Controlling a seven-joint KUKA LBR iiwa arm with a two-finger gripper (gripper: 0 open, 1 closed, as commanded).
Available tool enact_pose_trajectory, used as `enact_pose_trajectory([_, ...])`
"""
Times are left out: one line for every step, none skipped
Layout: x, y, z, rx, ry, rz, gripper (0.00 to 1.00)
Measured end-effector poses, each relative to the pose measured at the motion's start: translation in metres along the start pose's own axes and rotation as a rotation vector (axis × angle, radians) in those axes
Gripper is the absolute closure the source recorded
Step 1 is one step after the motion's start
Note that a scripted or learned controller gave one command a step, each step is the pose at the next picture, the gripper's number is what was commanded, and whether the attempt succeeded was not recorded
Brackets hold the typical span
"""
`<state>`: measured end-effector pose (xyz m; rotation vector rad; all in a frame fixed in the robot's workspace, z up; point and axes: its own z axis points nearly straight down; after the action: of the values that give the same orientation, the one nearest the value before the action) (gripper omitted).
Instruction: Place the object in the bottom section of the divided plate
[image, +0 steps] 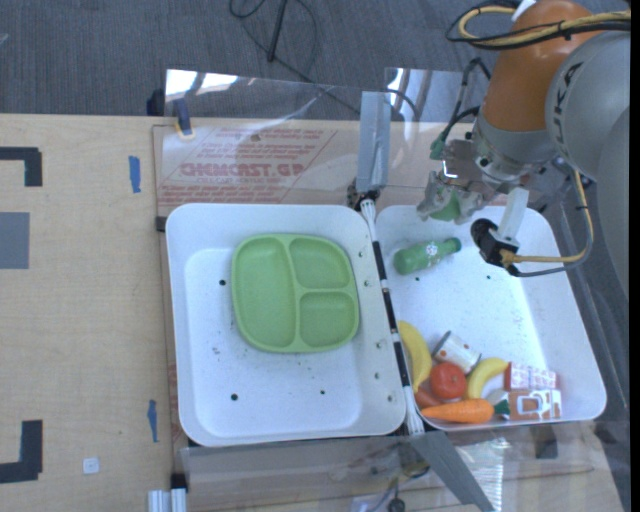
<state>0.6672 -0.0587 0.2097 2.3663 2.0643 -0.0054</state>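
Nearest the camera, at the bottom corner of the right bin (575, 330), I log a cluster of toy food: an orange carrot (462, 411) lying along the lower wall, a red tomato (449, 382) just above it, a yellow banana (414, 350) against the bin's left wall, a second, smaller banana (486, 374) to the right of the tomato, a small white carton (456, 350) with red trim, and an orange-and-white box (528, 392) by the right corner. These items touch or crowd one another.

Further up the same bin, a green bottle (426, 255) lies on its side, tilted, its white cap toward the upper right. It sits well apart from the cluster and rests on the bin floor.

Above the bottle I see the gripper (447, 203) at the bin's upper edge, under the arm's orange band. Something green shows at its tip (I cannot tell whether that is a held item or part of the tool), and I cannot tell the state of the pincer from this angle. A black cable (530, 262) loops beside the wrist.

Left bin (190, 330): the green divided plate (295, 292) lies flat near the upper middle, one long section on its left, two smaller sections stacked on its right. All three sections are bare.
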Motion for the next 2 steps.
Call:
enact_pose_trajectory([0.061, -0.039, 0.023, 0.005, 0.004, 0.273, 1.0])
enact_pose_trajectory([0.138, -0.019, -0.012, -0.002, 0.003, 0.032, 1.0])
